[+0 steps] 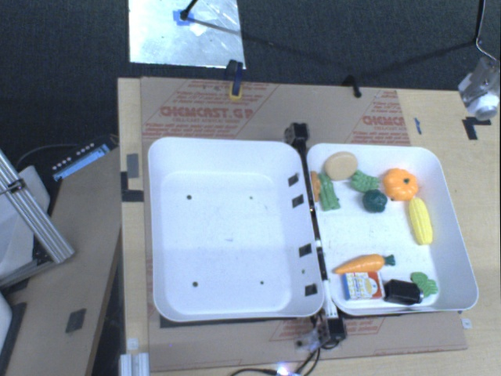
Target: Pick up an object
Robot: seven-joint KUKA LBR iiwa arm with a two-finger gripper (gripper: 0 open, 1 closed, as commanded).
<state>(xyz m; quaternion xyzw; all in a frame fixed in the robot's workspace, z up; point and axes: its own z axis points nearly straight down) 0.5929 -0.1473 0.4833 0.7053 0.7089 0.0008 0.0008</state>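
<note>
The hand (479,100) is a small grey and white shape, up past the far right corner of the right bin (454,233). It is over the desk (266,104), not over the bin. I cannot tell if it is open or closed. I see nothing in it.

All the toys to pick up lie in the right bin. An orange pumpkin (399,184) sits near the bin's far side, closest to the hand. A yellow corn (421,221) lies just in front of the pumpkin, by the bin's right wall. A dark green ball (375,201) is beside the pumpkin, more to the middle. A leafy green piece (362,181) and a round tan potato (340,165) sit in the bin's far left corner. A carrot (362,264) lies near the bin's front side. Just in front of it are a little box (362,286) and a black block (403,291), touching each other.

The left bin (227,233) sits right next to the right bin, and their walls touch.
</note>
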